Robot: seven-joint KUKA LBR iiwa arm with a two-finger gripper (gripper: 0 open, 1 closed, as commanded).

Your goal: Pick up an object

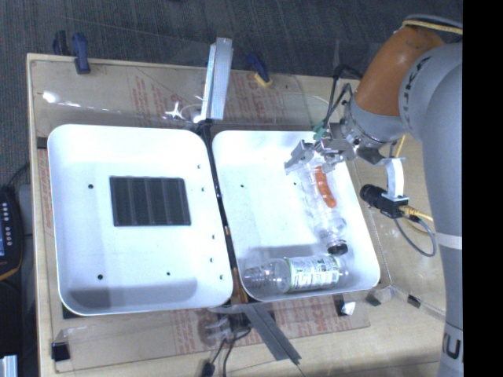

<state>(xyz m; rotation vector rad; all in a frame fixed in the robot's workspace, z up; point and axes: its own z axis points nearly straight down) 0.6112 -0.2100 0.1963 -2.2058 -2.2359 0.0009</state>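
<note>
Bottles [295, 275] lie in white bins [78, 210] (perhaps plastic) on a wooden bench [118, 81].

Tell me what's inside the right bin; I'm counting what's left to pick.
The right bin holds two clear plastic bottles: one with a label lying along the near wall, another with orange inside under the gripper. The gripper covers its upper end.

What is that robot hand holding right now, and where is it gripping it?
It cannot be told. The gripper sits over one end of a clear bottle with an orange part in the right bin, but a grip isn't visible.
</note>
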